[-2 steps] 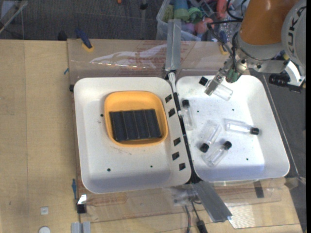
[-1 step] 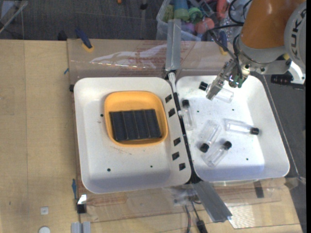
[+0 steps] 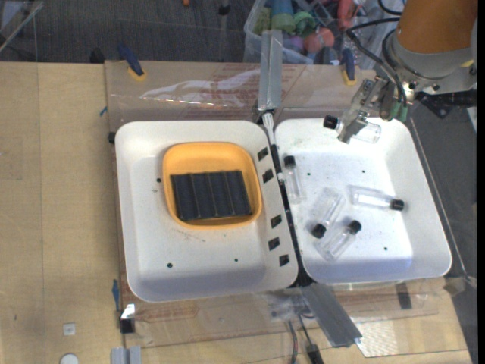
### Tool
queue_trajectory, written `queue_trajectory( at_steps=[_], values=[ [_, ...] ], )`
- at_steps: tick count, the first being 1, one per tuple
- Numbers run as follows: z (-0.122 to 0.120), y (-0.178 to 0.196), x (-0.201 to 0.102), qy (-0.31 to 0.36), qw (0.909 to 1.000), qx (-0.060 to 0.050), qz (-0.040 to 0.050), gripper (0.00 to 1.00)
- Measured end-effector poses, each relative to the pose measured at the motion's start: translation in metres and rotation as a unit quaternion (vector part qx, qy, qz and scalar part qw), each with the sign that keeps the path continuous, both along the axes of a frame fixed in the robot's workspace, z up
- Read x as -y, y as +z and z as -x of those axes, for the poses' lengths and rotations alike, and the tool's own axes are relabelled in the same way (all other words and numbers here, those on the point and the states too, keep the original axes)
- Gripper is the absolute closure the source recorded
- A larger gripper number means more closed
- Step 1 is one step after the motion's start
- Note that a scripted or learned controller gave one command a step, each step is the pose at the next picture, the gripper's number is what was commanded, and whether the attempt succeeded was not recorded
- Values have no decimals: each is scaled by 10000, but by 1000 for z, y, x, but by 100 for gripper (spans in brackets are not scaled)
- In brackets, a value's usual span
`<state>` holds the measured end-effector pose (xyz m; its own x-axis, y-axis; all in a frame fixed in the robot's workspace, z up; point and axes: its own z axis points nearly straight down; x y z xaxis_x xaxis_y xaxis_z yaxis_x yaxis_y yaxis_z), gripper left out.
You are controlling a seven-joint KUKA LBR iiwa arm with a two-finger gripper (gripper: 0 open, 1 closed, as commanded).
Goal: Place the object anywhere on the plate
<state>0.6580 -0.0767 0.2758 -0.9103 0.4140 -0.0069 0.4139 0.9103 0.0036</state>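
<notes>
An orange plate [image 3: 171, 165] lies in the left bin [image 3: 144, 264], with a dark ridged slab [image 3: 211, 195] on it. My gripper [image 3: 350, 130] is low over the back edge of the right bin [image 3: 424, 256]. Directly under it lies a clear vial [image 3: 369, 133] whose black cap [image 3: 330, 121] points left; the gripper crosses the vial's middle and hides it there. Whether the vial is gripped is not visible. Several more clear black-capped vials lie in the right bin: one by the divider [image 3: 291, 179], a pair near the middle [image 3: 339, 237], and one to the right [image 3: 375, 199].
A grey divider strip [image 3: 274, 203] runs between the two bins. Behind the bench stands a clear tub of coloured items [image 3: 311, 14]. The arm's orange band [image 3: 436, 10] and cables fill the top right corner.
</notes>
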Motion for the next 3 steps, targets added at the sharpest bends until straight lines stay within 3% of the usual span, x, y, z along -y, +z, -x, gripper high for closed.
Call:
queue_trajectory(
  at_steps=[1, 2, 3],
  values=[
    [2, 85, 26, 874, 9962, 3, 6, 100],
    [4, 111, 83, 2172, 9761, 16, 23, 100],
    [-9, 162, 147, 3447, 9387, 21, 38, 100]
  ],
)
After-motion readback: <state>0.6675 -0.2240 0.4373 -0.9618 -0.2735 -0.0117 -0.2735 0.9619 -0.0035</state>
